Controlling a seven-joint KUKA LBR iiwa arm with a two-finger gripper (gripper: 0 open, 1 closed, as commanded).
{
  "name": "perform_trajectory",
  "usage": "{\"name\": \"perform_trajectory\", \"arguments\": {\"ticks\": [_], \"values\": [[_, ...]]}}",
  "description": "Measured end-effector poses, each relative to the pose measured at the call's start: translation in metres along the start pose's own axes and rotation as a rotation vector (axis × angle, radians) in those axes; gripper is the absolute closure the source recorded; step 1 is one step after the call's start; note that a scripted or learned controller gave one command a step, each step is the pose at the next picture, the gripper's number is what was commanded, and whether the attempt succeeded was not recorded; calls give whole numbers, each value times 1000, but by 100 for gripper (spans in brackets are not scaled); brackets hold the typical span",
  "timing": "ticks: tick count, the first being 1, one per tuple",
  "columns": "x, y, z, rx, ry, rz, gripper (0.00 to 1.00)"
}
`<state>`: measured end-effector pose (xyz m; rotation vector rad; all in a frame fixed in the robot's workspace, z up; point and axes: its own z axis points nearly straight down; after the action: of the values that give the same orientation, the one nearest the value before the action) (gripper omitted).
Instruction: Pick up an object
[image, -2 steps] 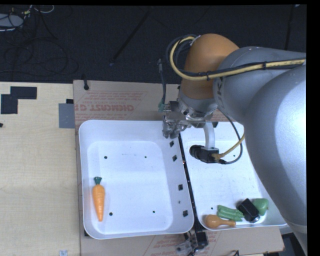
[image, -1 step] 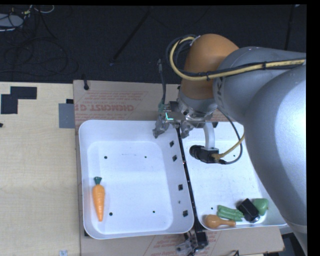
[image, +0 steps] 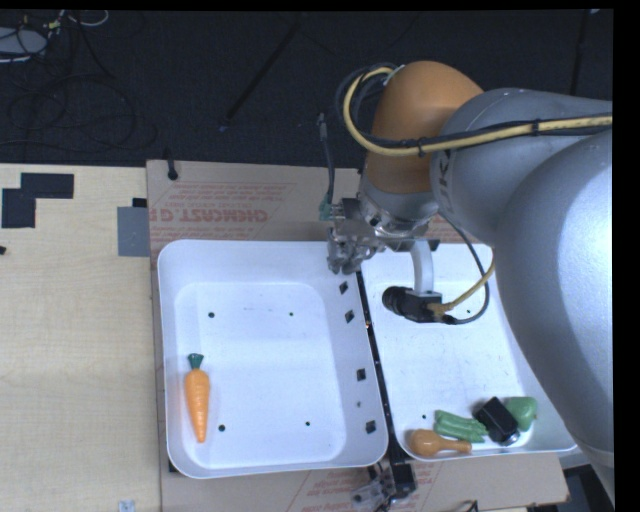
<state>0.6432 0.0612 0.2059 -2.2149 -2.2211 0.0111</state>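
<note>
The arm (image: 520, 200) reaches across the right bin (image: 455, 380), its gripper (image: 345, 255) hanging over the ridge where that bin meets the left bin (image: 250, 340); it appears to carry nothing, and whether it is spread or shut cannot be told at this angle. The step in hand is judged to be the approach, no object yet secured. Candidates lie well apart from it: a carrot (image: 197, 398) at the left bin's near-left corner, and a green, black and tan cluster (image: 478, 425) at the right bin's near edge, so the next move calls for travel and descent over one.

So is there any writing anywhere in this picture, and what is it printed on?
"CHEMCAST", roughly: red print on the brown cardboard sheet under the white bins, upside down and mirrored, so I am not sure of the letters.
More red print on the cardboard below the bins: too small and blurred to read.
</note>
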Motion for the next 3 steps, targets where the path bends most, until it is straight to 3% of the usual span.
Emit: {"name": "perform_trajectory", "arguments": {"ticks": [1, 2, 3], "values": [[-25, -19, -58, -10, 1, 5, 100], [-36, 1, -169, -19, 1, 0, 100], [39, -1, -168, -7, 3, -4, 100]]}}
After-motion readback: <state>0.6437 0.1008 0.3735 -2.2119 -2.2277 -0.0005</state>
